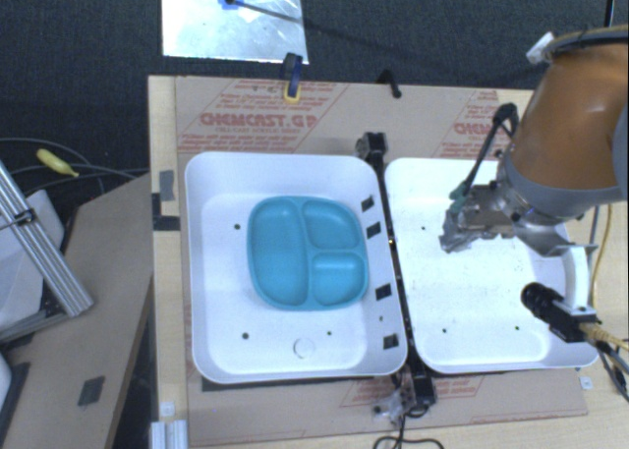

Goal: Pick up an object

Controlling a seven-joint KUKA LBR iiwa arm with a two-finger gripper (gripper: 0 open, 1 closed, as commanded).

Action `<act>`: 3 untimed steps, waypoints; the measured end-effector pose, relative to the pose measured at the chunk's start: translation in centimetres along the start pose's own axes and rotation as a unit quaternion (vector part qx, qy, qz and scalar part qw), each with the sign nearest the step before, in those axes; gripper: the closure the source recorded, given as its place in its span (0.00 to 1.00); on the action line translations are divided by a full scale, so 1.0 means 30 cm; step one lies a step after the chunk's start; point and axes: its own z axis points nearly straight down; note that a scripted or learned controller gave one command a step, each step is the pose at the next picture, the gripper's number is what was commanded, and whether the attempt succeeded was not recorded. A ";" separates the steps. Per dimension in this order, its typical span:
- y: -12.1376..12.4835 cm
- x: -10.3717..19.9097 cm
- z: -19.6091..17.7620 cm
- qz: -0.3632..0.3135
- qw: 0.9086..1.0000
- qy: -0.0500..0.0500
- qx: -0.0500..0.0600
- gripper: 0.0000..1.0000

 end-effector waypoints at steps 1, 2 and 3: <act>-0.009 0.139 0.114 0.003 1.000 -0.001 0.008 1.00; 0.001 0.377 -0.128 0.001 1.000 0.001 0.003 1.00; 0.009 0.365 -0.537 0.005 1.000 0.000 -0.001 1.00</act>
